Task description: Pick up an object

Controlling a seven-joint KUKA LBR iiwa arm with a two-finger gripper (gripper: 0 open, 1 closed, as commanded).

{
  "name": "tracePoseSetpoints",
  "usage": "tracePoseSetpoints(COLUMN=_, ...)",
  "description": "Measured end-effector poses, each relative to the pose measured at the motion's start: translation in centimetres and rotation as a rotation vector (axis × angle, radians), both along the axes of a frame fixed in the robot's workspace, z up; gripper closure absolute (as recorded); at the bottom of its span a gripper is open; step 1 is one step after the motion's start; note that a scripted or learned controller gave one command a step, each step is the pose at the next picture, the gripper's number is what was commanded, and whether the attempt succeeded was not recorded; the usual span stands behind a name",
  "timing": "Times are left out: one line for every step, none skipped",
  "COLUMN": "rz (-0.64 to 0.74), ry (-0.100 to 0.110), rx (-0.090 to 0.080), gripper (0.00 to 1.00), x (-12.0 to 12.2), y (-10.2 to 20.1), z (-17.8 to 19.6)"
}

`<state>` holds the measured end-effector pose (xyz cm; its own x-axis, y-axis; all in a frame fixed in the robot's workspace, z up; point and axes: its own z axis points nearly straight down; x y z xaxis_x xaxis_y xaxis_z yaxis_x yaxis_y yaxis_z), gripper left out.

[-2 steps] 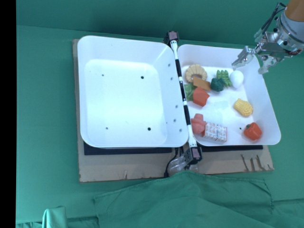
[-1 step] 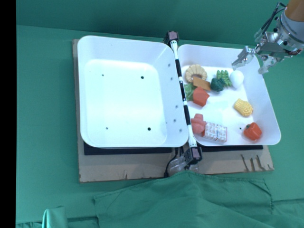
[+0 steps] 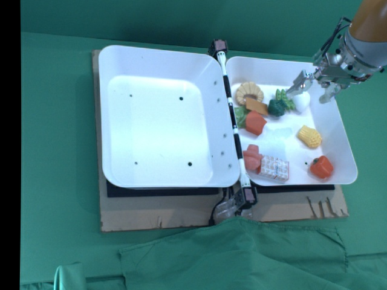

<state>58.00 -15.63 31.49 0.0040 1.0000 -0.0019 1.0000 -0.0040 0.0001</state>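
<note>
- Bench cloth [image 3: 60, 162]: green fabric, matte, creased along the near edge; plain backdrop so the white bins and bright items stand out
- Cardboard sheet [image 3: 163, 219]: flat brown board under both bins, probably a level base
- Left bin [image 3: 121, 174]: shallow white plastic, glossy, rounded corners, a few small dark holes in the floor; likely the drop side
- Right bin [image 3: 344, 156]: same shape, holds all the items, so the pick has to happen here
- Divider rod [image 3: 233, 122]: black-and-white striped bar along the seam where the bins meet
- Arm [image 3: 370, 11]: orange band, grey wrist, comes in from the right over the far right corner of the right bin
- Gripper [image 3: 313, 88]: fingers spread wide, nothing between them; hangs above a white rounded object [image 3: 301, 101], looks like the pick target
- Toy food, smooth moulded plastic: broccoli [image 3: 277, 107] just beside the white object, ridged yellow corn [image 3: 309, 136], red pepper [image 3: 321, 167] near the front right corner, pale patterned box [image 3: 274, 167]
</note>
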Motion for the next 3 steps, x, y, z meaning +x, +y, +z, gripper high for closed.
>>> tracePoseSetpoints(rz=-0.001, ry=0.003, rx=0.0, gripper=0.0, x=-0.3, y=-1.1, z=-5.5)
tracePoseSetpoints(rz=0.0, ry=0.002, rx=0.001, gripper=0.0, x=-1.2, y=-0.8, z=-10.5)
tracePoseSetpoints(rz=0.0, ry=-0.008, rx=-0.001, gripper=0.0, x=-1.0, y=-1.0, z=-13.2)
